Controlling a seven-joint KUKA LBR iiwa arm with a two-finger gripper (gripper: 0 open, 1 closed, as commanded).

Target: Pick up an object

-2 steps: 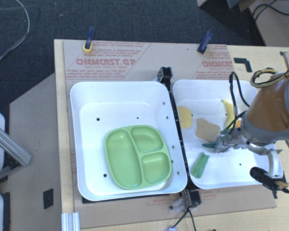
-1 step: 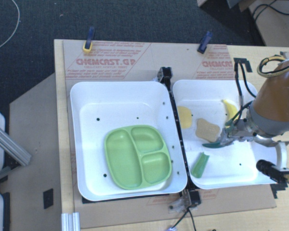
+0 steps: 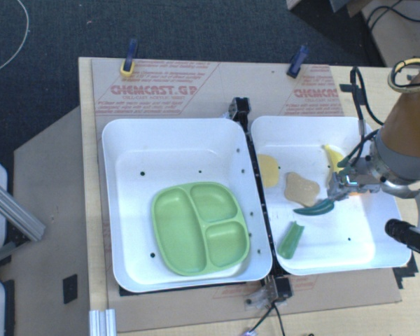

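Observation:
The right bin [image 3: 350, 254] holds several small objects. A dark teal curved piece [image 3: 313, 209] lies near the bin's middle, and its right end reaches up to my gripper [image 3: 341, 187], which hangs just above it. A tan lump [image 3: 302, 189] sits to the left of the gripper. A yellow banana-like piece [image 3: 332, 157] lies just behind it. A pale yellow disc [image 3: 268, 170] leans at the bin's left wall. A green block [image 3: 291, 240] rests toward the front.
The left bin [image 3: 126, 152] holds a light green divided plate [image 3: 199, 226]. A black clamp [image 3: 239, 108] sits at the back of the divider between the bins. The arm's orange band [image 3: 411, 124] rises over the right bin's right side.

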